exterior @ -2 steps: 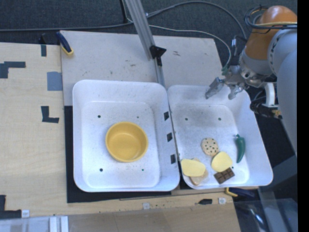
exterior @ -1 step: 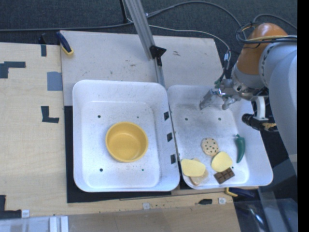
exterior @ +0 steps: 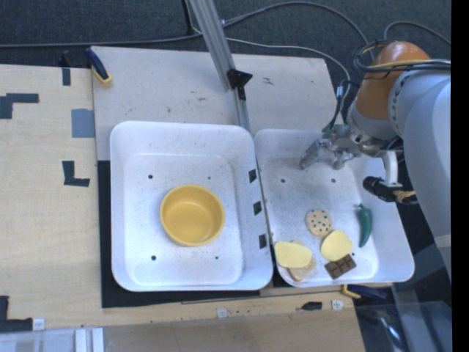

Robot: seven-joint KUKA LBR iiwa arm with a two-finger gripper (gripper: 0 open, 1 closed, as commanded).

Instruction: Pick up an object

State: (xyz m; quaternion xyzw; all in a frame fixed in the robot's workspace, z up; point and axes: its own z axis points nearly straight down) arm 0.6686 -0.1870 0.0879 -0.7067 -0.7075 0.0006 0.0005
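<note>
Two shallow white plastic bins with rounded corners sit side by side on the pale bench (exterior: 44,218), their speckled floors scuffed with small dark marks. The left bin (exterior: 132,196) holds a round yellow bowl (exterior: 193,215), smooth and glossy, standing upright near its centre. The right bin (exterior: 293,174) carries a cluster of small toy foods along its near edge: a round tan cookie (exterior: 318,222) dotted with darker chips, a flat yellow oval piece (exterior: 293,254) lying partly over a pale tan piece (exterior: 300,273) at the near-left corner, a second yellow rounded piece (exterior: 336,245) just beside it, and a dark brown ridged chocolate square (exterior: 340,266) touching that second piece's near side. A slim green chili pepper (exterior: 363,224), curved and pointed, lies near the bin's right wall, apart from the cookie. The grey arm (exterior: 421,123) reaches in from the right, its orange band (exterior: 385,79) rounded and shiny above the wrist. The metal claw (exterior: 322,155) hangs over the far part of the right bin, well apart from the food cluster; its two thin fingers are spread apart with nothing between them. A grey metal bar (exterior: 216,39) slants down toward the seam between the bins.
</note>
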